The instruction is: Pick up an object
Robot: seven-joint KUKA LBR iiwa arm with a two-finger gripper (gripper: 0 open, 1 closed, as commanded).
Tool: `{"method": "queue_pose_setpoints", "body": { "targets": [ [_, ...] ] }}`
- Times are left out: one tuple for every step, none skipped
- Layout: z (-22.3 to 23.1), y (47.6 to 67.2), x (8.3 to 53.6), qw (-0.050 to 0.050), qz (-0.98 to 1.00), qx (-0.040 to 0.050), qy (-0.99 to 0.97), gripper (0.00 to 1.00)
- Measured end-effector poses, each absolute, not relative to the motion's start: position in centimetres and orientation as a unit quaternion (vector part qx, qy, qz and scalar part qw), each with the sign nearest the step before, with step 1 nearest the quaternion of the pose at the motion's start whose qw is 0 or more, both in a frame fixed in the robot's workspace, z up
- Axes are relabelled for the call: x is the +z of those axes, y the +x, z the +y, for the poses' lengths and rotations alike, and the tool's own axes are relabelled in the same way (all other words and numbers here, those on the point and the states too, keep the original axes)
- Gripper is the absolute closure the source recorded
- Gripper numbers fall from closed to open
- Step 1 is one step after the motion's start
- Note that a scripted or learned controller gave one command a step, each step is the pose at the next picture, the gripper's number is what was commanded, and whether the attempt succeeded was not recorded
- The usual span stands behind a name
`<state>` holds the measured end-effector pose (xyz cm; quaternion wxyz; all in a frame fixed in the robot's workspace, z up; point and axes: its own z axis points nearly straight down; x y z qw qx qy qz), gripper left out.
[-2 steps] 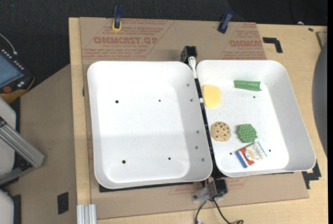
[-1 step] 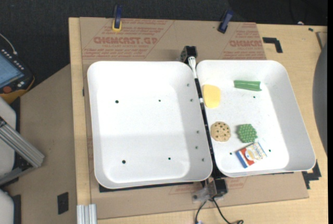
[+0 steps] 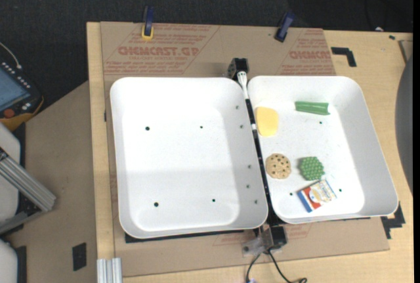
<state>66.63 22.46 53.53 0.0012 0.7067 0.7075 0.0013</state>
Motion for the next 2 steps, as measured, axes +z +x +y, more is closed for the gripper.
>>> {"method": "queue_pose_setpoints", "body": {
  "targets": [
    [22.46, 66.63, 53.52, 0.001, 0.707, 0.0012, 0.707, 1.0],
    [22.46, 66.63, 53.52, 0.001, 0.707, 0.0012, 0.707, 1.0]
  ]
}}
